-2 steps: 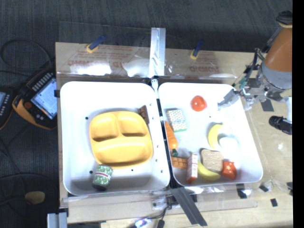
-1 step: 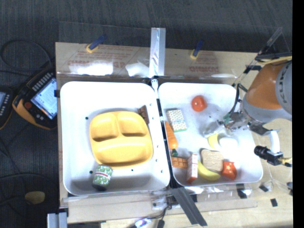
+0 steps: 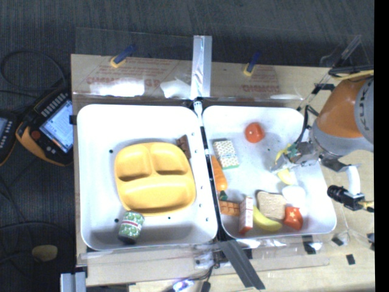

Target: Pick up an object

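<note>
The left bin (image 3: 91, 163) holds a yellow tray (image 3: 155, 178); the right bin (image 3: 267, 111) holds toy food; gripper (image 3: 290, 154) state unclear.

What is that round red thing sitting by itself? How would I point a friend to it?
Start at the right-hand white bin, the crowded one. Look to its far half, near the back wall: the small red ball-like toy, perhaps a tomato, lies there on bare floor. Unlike the toys piled along the near edge, it touches nothing.

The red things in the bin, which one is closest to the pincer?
The red tomato near the right bin's far edge, alone; the other red piece sits by the banana.
</note>
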Controlling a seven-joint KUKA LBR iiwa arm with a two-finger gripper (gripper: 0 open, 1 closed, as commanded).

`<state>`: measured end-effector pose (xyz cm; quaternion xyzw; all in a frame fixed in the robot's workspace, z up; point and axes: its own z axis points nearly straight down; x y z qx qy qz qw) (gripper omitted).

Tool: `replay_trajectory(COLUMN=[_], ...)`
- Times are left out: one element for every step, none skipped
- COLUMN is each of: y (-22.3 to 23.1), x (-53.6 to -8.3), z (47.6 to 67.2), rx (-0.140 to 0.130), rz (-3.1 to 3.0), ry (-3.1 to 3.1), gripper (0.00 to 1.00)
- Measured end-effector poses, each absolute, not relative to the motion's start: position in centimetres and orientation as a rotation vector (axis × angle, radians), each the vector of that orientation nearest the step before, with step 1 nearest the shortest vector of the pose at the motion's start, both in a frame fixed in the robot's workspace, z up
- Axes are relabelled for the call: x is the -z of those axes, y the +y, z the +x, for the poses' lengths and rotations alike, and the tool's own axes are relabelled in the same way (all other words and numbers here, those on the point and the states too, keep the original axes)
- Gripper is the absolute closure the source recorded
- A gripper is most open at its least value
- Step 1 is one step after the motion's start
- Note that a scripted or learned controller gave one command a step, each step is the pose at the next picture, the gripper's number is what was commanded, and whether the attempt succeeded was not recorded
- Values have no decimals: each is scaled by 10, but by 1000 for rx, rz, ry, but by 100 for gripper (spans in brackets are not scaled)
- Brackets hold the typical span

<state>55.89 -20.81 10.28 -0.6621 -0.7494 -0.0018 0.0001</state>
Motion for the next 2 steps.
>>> replay_trajectory(y=[-217,-125], x=[-89,-218], z=[547,509], rx=[17,-5], rz=[-2504,-2585], ry=[-1897,-1782], gripper=[100,100])
